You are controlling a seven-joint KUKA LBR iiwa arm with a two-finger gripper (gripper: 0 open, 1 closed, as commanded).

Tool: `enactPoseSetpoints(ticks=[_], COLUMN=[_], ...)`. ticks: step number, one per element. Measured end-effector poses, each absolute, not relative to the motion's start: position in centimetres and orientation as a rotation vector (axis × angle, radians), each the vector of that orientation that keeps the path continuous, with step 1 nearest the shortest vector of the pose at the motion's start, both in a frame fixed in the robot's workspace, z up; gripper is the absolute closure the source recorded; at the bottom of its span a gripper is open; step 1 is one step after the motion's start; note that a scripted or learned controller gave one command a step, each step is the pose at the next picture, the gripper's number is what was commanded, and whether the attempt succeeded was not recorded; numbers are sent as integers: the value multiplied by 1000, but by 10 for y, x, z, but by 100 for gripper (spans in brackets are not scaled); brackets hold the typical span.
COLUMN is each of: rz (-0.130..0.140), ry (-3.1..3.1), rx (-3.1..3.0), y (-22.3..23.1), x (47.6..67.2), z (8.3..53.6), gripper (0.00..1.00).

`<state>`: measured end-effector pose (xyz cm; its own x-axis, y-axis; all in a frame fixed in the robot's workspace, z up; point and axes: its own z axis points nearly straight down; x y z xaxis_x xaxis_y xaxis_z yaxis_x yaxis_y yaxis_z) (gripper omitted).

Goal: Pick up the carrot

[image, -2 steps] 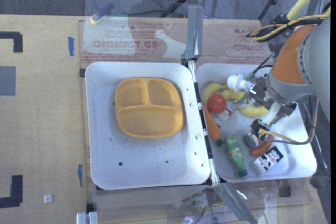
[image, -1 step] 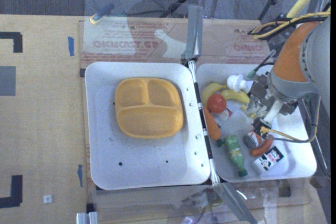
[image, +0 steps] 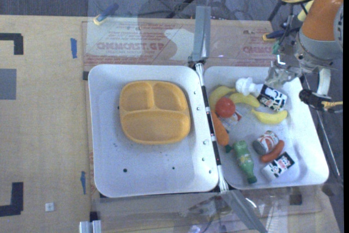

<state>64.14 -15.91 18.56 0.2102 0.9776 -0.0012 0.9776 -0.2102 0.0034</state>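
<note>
Grey arm (image: 319, 35), orange band above the wrist, yellow and black cables looping alongside

I count two white bins (image: 103, 133), one yellow plate (image: 154, 112), one carrot (image: 220, 131), two bananas (image: 260, 108), one tomato (image: 224, 107), one green bottle (image: 245, 161), two black-and-white cartons (image: 271, 97), one sausage (image: 272, 151).

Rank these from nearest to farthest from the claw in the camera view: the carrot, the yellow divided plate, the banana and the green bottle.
1. The curved yellow banana, in the right bin just below the claw.
2. The orange carrot, along the right bin's left wall.
3. The green plastic bottle, toward the right bin's near edge.
4. The yellow divided plate, in the left bin.
</note>
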Motion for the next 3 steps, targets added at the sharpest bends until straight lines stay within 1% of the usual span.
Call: enactPoseSetpoints(ticks=[1,2,3], rz=[-2,1,2], ry=[1971,1816,1473], rx=[2451,2560,2770], y=[-86,-175,-205], x=[616,615,600], z=[227,316,370], gripper=[100,100,100])
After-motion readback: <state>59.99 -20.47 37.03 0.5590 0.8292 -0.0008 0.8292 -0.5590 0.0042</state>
